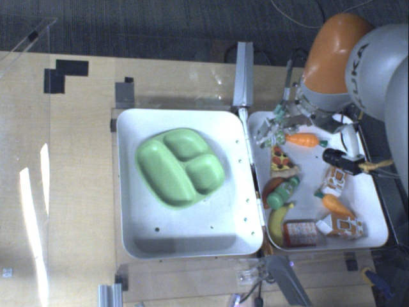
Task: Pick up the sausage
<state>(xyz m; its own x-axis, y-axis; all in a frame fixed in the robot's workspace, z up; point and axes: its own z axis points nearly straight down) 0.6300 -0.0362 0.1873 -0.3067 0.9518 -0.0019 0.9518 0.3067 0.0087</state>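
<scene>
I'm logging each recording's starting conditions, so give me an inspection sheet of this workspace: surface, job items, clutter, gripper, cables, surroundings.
Surface: wooden bench bearing a left bin and a right bin side by side.
Job's things: reddish-brown sausage in the right bin near its left wall, partly under a green bottle.
Clutter: green divided plate in the left bin; in the right bin a carrot, pizza slice, banana, sauce bottle, small cartons.
Gripper: gripper at the right bin's far left corner, apart from the sausage; finger state unclear.
Cables: black cable looped on the floor behind.
Surroundings: dark carpet; black tape marks on the bench.
</scene>
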